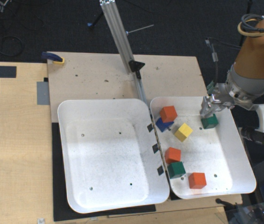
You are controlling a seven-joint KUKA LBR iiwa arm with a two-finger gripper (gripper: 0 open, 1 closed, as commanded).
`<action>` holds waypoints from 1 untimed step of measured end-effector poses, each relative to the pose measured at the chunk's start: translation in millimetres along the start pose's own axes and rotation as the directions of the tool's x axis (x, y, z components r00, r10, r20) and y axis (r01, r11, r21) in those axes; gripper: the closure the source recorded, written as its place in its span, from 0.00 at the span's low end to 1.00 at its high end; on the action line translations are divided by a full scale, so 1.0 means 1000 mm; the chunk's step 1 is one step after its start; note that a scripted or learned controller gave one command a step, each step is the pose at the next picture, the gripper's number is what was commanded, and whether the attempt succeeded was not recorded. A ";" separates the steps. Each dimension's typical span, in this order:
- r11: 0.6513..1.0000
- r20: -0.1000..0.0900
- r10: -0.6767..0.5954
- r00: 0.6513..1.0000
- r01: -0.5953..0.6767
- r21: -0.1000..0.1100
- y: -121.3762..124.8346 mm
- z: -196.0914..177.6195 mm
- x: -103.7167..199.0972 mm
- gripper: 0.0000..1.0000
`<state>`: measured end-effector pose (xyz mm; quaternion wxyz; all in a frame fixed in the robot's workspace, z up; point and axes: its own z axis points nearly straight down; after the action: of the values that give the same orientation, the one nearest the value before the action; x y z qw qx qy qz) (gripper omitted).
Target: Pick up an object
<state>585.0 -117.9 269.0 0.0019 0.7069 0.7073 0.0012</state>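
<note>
At two o'clock in the right bin (244,171), the gripper (208,111) hangs directly above a green cube (210,122), its metal tip meeting the cube's top face; whether the gripper is open or closed on the cube cannot be told from this slanted view. Grey arm (251,80) with its orange band enters from three o'clock. Remaining contents of the right bin: an orange cube (168,113) at eleven o'clock, touching a blue cube (162,124) partly hidden beneath its lower left corner; a yellow cube (184,131) near the centre, well apart from the green cube under the gripper; a second orange cube (173,155) at eight o'clock, resting against a second green cube (176,170) just below it; a third orange cube (197,180) at six o'clock. Left bin (71,125) lies beside the right bin, their rims meeting along a row of black clips. Both bins rest on the desk (94,73), from which a slanted aluminium bar (119,34) rises at twelve o'clock
</note>
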 end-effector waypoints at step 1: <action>1.000 -0.004 -0.004 1.000 0.004 0.009 -0.008 0.018 0.056 1.00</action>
<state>577.4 -62.0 251.3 -0.0025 0.7056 0.7086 -0.0008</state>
